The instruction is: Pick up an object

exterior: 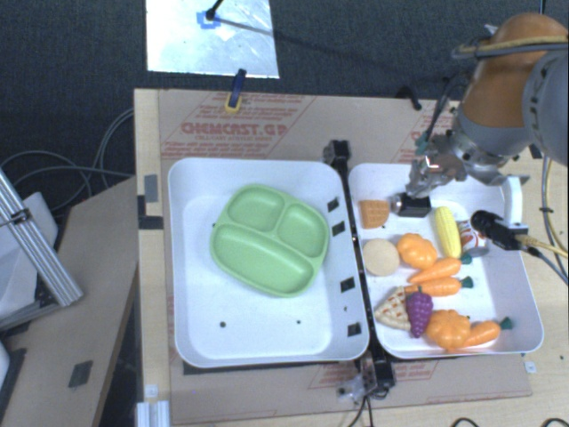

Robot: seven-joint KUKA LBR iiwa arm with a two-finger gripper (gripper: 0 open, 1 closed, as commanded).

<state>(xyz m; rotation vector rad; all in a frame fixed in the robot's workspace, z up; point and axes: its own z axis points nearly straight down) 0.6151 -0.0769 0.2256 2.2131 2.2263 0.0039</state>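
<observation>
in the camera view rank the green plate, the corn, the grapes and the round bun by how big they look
1. green plate
2. corn
3. round bun and grapes look about alike, so I won't rank them.

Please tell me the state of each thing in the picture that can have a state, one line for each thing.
Green plastic divided plate: lying flat in the left white bin, compartments bare.
Yellow toy corn cob: lying in the right white bin, not held.
Purple toy grape bunch: lying beside the pizza slice.
Pincer: low over the right bin's far end.
</observation>
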